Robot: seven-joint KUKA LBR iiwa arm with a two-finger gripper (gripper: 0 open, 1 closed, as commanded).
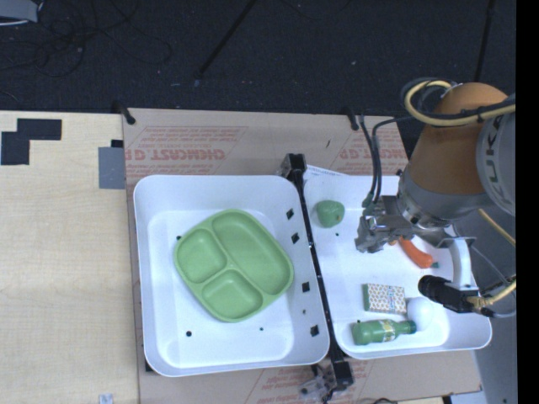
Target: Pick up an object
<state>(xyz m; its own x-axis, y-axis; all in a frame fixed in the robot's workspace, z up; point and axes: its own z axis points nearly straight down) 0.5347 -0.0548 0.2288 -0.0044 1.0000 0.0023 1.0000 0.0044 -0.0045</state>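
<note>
The right bin (345, 263) holds a small green round object (329, 213) near its far left, a patterned square packet (385, 297), a green bottle (381, 331) lying on its side by the front wall, and an orange piece (415, 252) partly hidden under the arm. My gripper (371, 238) hangs over the middle of this bin, right of the green round object and above the packet. Nothing shows between its fingers.
The left bin (160, 310) carries a green divided plate (232, 263) with three compartments. A black divider (305, 259) runs between the bins. The arm's grey and orange body covers the right bin's far right side. Cardboard lies under both bins.
</note>
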